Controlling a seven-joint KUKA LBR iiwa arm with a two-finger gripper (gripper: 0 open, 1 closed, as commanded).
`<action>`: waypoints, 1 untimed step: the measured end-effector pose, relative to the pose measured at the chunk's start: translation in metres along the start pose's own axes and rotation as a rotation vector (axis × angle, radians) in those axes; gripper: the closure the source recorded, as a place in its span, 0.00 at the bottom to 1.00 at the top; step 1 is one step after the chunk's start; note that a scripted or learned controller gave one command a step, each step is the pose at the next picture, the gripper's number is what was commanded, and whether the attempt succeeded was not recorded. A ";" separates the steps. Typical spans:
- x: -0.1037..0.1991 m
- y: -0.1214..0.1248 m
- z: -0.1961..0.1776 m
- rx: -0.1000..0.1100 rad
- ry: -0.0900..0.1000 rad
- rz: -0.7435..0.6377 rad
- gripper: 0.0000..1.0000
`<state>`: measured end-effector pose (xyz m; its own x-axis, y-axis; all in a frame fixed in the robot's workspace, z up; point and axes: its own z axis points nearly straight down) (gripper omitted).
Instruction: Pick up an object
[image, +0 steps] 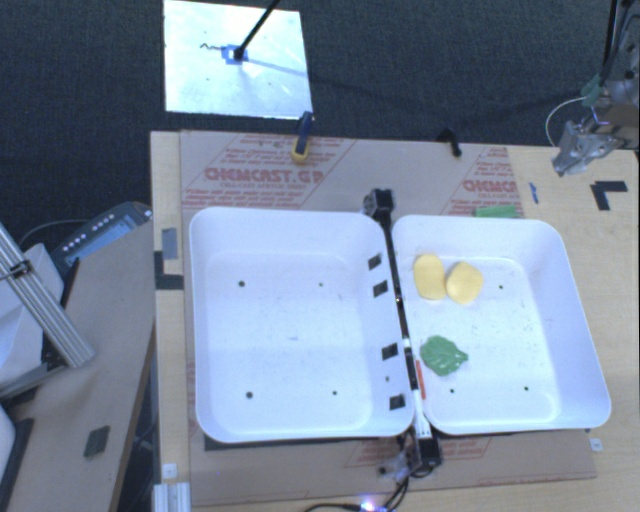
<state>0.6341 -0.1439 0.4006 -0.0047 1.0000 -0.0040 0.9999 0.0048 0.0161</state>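
Gripper (585, 150) parked high at top right, off bench edge, well apart from both bins; finger state cannot tell, too small and cluttered. Probably retracted to leave camera clear view of objects.

Left bin (215, 240): bare floor, few dark dots.

Right bin (570, 270): two yellow pieces (447, 279) side by side, touching, toward rear left; green piece (442, 354) just beside divider, nearer front. All three candidates for pick, none grasped.

Arm cut off by right frame edge. Green scrap (497, 211) behind right bin rim, partly hidden.
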 end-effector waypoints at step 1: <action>0.006 -0.017 -0.132 -0.003 0.000 0.000 1.00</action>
<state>0.6151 -0.1370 0.5320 -0.0045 1.0000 -0.0044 0.9998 0.0046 0.0193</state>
